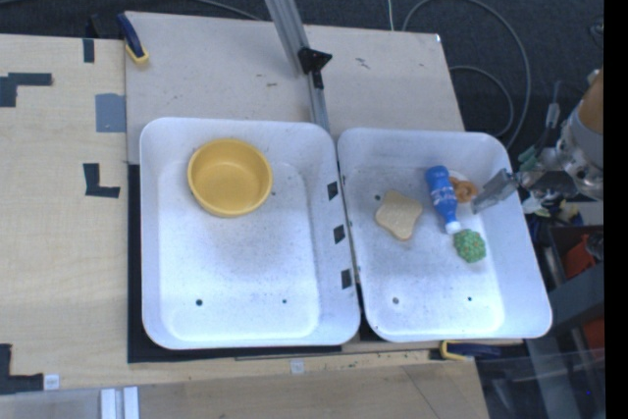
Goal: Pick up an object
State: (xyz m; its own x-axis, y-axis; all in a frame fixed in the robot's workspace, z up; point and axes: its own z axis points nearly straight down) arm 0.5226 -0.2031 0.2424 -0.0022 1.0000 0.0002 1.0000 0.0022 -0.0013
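Two shallow white bins sit side by side on the desk (59, 211), seen from the single camera fixed above at a slant. Left bin (167, 309): holds one yellow bowl (230, 176), upright, in the upper left part of the bin floor, apart from the walls. Right bin (422, 309): holds four items gathered in its upper right part. A tan, bread-like piece (398, 214) lies flat near the middle of the bin. A blue bottle with a white cap (442, 196) lies on its side just beside the tan piece, on that piece's right, cap end pointing toward the near wall. A small orange item (464, 188) sits touching or just beside the bottle's right flank; its shape is too small to make out. A green, knobbly ball (470, 245) rests just below the bottle's cap end, near the bin's right wall. Arm: enters from the right edge of the view, its wrist hardware over the right rim of the right bin. Tool (494, 190): a grey finger slants down toward the orange item and the bottle, its tip just beside them; whether the fingers stand apart or together cannot be told, and nothing is seen between them. A grey metal pole (280, 0) with a black clamp crosses the desk above the bins, and a blue-and-yellow clip (132, 37) lies at the board's upper left corner
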